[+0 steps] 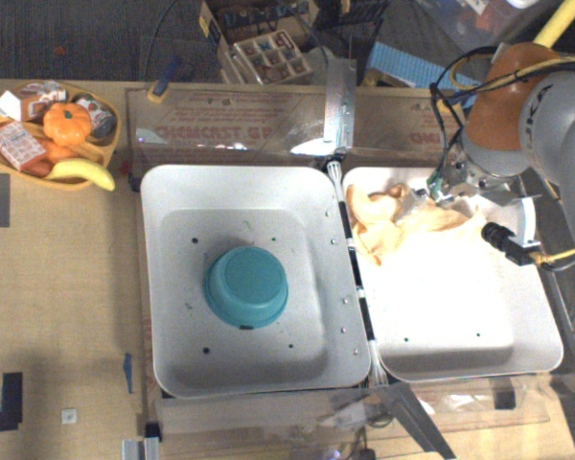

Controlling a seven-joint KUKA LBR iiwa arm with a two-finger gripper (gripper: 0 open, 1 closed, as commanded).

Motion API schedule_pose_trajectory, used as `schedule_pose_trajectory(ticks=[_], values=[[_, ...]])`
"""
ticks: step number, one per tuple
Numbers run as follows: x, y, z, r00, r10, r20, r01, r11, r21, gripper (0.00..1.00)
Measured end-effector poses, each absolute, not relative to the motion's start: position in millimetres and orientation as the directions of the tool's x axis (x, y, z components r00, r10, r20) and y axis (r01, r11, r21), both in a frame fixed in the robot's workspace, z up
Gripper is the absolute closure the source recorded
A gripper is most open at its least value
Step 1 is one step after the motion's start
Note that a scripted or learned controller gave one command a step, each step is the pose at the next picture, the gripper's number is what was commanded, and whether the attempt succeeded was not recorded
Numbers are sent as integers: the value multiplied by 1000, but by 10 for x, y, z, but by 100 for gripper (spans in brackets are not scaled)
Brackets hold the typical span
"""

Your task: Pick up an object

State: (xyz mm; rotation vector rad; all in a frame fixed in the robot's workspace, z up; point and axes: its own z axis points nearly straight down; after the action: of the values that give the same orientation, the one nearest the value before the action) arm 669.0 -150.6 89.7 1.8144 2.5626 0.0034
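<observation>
The things nearest to my tool are some pale, tan, flat pieces (388, 220); they lie in the far left part of the right bin (470, 329), close to the wall that it shares with the left bin (172, 353). They look thin and soft, perhaps overlapping each other, but I cannot tell what they are. A second candidate, a teal bowl (248, 287), sits upside down in the middle of the left bin, well apart from my tool.

My tool (439, 192) is low over the far edge of the right bin, just beside the right end of the pale pieces. Whether it is open or closed, I cannot tell, because the wrist hides it and the area is blurred.

I think the risk is this: flat pieces lying on the floor of the bin give little edge to take, so the tool may close on nothing or only push them against the wall. If they overlap, one may slide off.

My arm (532, 123) comes from the right, bent down steeply over the far right corner, with the orange band (508, 99) above the wrist.

On the desk at far left stands a dish of toy fruit (53, 137).
</observation>
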Motion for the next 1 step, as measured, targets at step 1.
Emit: schedule_pose_trajectory(ticks=[1], values=[[6690,-1506,897,-332,943,0,943,332,3,0]])
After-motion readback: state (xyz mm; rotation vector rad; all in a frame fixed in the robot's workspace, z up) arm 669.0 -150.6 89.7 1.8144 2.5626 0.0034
